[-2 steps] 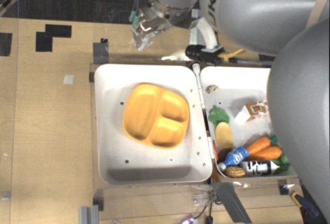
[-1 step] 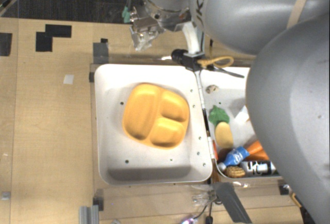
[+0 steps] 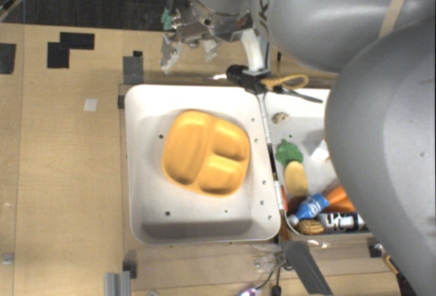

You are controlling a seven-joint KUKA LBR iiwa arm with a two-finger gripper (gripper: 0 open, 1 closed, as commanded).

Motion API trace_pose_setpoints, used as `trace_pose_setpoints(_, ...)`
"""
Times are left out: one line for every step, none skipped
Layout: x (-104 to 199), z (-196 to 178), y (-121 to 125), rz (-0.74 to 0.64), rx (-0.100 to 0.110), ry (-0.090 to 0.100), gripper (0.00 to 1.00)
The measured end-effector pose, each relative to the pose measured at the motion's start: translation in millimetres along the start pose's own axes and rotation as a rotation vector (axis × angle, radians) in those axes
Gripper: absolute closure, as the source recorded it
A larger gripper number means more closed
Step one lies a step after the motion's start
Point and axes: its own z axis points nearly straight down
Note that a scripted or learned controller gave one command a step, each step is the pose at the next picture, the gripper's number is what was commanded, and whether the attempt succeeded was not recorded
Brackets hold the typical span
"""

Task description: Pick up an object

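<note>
Yellow divided tray (image 3: 204, 151) lies upside-down in the middle of the left bin (image 3: 136, 172): smooth, domed, wide, so fingers will likely slip off. Gripper (image 3: 187, 49) hangs above the bin's far rim, holding nothing; fingers look parted, though blurry. Small items crowd the right bin (image 3: 300, 117).

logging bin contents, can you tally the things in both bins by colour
yellow: 2, the divided tray in the left bin and a rounded piece in the right bin
green: 1
orange: 1
blue: 1, a wrapper
tan: 1
black: 1, a tube
total: 7 in view; the arm hides part of the right bin
</note>
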Motion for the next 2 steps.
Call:
trace_pose_setpoints(-68.9,-5.7,-23.0,0.329,0.001,-0.001,0.00)
trace_pose_setpoints(-167.7,91.8,-56.7,0.472,0.003,-0.002,0.00)
